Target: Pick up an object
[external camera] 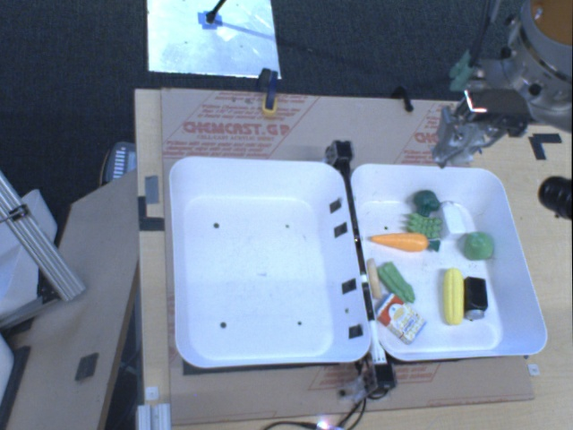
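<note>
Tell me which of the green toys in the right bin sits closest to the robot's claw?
The dark green toy at the bin's far end lies nearest the gripper. The round light green one and the long green vegetable lie farther away.

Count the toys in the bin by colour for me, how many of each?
Green: 4, a dark green toy, a ridged green piece, a round green ball, a green pod
Orange: 1, the carrot
Yellow: 1, the yellow corn
Black: 1, a black block
Mixed colours: 1, a small printed packet
Total: 8
</note>
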You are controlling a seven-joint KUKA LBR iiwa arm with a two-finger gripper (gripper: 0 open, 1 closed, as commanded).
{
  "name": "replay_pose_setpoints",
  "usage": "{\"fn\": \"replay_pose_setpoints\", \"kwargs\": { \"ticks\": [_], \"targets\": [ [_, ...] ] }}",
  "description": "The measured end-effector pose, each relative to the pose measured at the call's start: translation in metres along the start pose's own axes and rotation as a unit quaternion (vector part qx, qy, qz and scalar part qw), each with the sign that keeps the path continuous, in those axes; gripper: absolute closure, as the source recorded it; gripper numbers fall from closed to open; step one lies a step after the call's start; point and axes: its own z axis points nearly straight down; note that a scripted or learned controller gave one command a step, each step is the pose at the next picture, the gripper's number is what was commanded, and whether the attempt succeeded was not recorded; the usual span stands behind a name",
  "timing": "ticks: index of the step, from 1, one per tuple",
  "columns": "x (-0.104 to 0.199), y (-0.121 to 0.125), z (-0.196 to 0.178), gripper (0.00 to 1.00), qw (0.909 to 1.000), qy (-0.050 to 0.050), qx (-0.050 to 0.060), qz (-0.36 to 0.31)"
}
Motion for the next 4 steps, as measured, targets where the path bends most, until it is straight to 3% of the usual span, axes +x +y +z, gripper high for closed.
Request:
{"fn": "replay_pose_setpoints", "kwargs": {
  "ticks": [4],
  "targets": [
    [0.0144,0.0001,0.0087,1.00,1.0000,0.000,0.000,0.002]
  ]
}}
